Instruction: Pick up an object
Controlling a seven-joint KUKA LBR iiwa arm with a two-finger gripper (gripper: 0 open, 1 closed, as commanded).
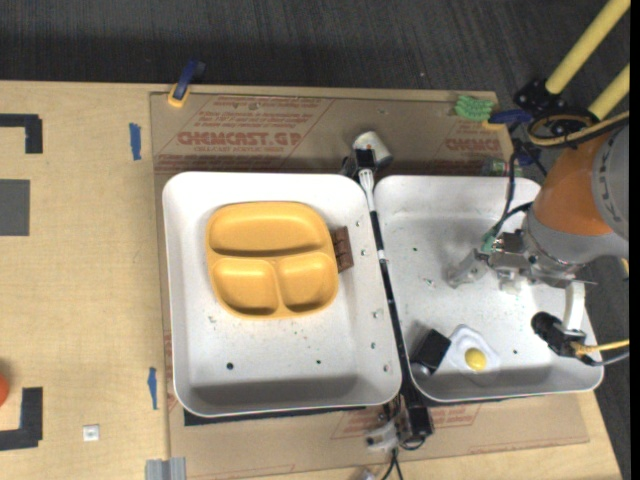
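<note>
yellow tray crowds left bin, right bin mostly open

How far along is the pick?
Done: the arm has reached into the right bin, with the end effector low over its bare floor. In hand: nothing visible between the fingers. Left: the grasp and lift. The white and yellow object and black object lie at the bin's front; the yellow divided tray sits in the left bin.

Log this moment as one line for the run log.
arm: over right bin | gripper: above bin floor, nothing seen held | left bin: yellow divided tray | right bin: black block, white-yellow piece
</note>
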